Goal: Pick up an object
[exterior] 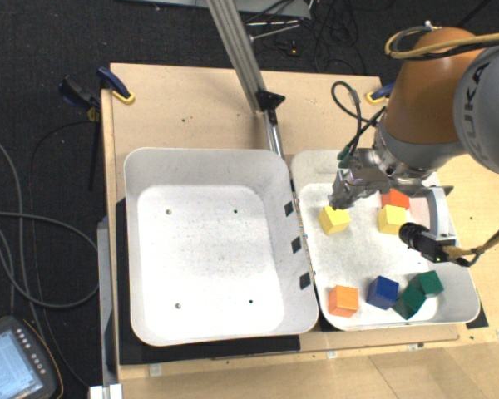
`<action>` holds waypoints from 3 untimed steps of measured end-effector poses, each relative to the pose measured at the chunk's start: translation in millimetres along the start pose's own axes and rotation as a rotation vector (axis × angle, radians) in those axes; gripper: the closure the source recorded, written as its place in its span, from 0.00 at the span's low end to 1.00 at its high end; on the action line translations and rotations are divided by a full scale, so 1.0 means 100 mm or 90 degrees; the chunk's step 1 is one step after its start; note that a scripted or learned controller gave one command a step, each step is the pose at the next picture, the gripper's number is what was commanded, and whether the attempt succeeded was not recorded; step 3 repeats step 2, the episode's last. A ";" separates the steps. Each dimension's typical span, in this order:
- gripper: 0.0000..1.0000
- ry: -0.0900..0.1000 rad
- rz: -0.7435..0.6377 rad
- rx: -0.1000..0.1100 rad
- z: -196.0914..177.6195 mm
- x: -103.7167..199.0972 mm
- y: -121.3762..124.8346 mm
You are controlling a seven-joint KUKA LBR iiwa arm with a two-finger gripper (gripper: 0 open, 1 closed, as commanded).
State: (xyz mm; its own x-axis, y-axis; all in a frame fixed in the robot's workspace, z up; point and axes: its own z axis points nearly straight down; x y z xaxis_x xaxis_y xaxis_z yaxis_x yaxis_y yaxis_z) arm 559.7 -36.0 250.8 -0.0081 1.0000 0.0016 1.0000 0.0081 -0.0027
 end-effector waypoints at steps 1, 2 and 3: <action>1.00 0.000 0.000 -0.001 0.03 0.40 -0.15; 1.00 0.000 0.000 0.000 0.14 0.99 -0.28; 1.00 0.000 0.000 0.000 0.14 0.99 -0.28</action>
